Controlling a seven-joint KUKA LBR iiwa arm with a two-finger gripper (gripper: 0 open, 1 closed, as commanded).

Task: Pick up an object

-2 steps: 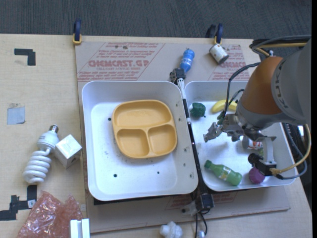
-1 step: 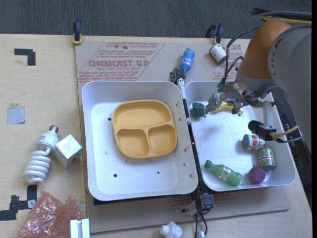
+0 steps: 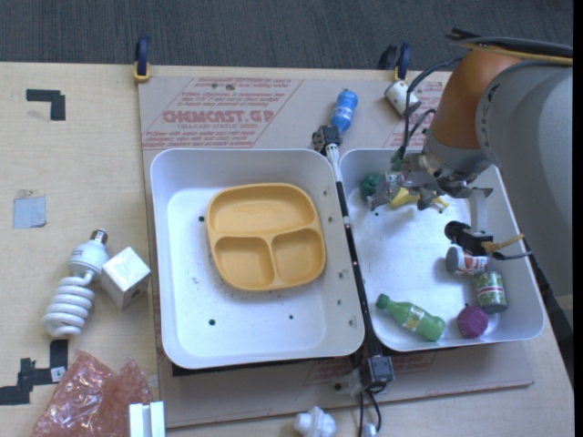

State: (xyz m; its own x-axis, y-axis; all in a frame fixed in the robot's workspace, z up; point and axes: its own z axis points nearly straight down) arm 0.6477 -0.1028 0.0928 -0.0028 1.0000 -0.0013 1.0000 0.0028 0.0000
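Evidently aiming for the small dark-green rounded object (image 3: 369,187), the arm's gripper (image 3: 398,195) hangs low just beside it in the far corner of the shallow right-hand white bin (image 3: 410,262) (claw apart or together: cannot tell).

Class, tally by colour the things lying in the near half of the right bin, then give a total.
Green: 2, bottle and can
Magenta: 1, lump
White with red: 1, cylinder
Total: 4
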